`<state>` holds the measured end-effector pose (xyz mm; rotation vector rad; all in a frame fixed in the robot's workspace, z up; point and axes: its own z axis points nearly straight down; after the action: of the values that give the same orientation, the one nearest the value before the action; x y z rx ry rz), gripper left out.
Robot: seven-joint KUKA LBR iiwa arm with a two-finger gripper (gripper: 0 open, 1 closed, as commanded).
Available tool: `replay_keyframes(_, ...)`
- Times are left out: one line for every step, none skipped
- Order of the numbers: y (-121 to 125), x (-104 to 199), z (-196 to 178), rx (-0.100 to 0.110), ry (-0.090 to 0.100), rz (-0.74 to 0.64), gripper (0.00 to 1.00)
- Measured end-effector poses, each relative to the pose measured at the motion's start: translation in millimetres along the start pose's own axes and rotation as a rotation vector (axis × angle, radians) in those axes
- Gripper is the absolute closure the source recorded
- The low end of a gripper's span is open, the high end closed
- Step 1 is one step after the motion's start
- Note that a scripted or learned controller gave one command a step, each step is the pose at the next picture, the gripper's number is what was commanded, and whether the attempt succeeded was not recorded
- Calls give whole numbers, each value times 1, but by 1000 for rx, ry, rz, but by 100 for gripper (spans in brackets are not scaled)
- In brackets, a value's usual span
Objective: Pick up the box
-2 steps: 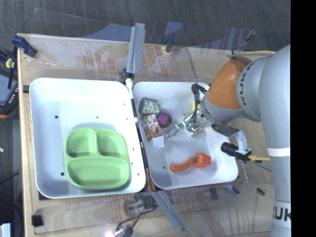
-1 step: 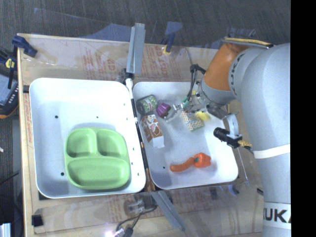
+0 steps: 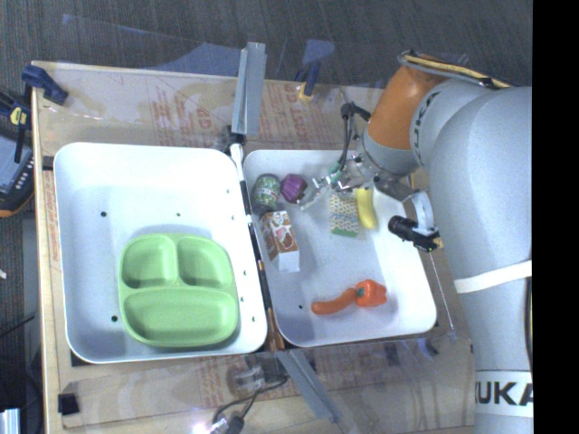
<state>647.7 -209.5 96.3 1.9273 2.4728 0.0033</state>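
The box (image 3: 280, 239) is a small carton with a brown and red print. It lies on its side at the left edge of the right bin (image 3: 407, 287), against the wall between the bins. My gripper (image 3: 327, 184) hangs over the back of the right bin, up and to the right of the box and clearly apart from it. It sits between a purple object (image 3: 293, 187) and a patterned pad (image 3: 343, 213). Nothing shows in its grasp.
A green ball (image 3: 266, 189) sits just behind the box. A yellow banana (image 3: 365, 208) lies beside the pad, and an orange carrot-like toy (image 3: 350, 298) lies near the bin's front. The left bin (image 3: 81, 179) holds a green divided plate (image 3: 178, 289).
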Motion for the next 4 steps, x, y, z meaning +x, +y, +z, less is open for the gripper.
replay_keyframes(-28, 8, -1, -1, 0, -72, 0)
replay_keyframes(-42, 12, -1, -3, 0, -97, 0)
replay_keyframes(-42, 12, -1, -2, 0, -102, 0)
replay_keyframes(-43, 12, -26, 6, 4, -43, 0)
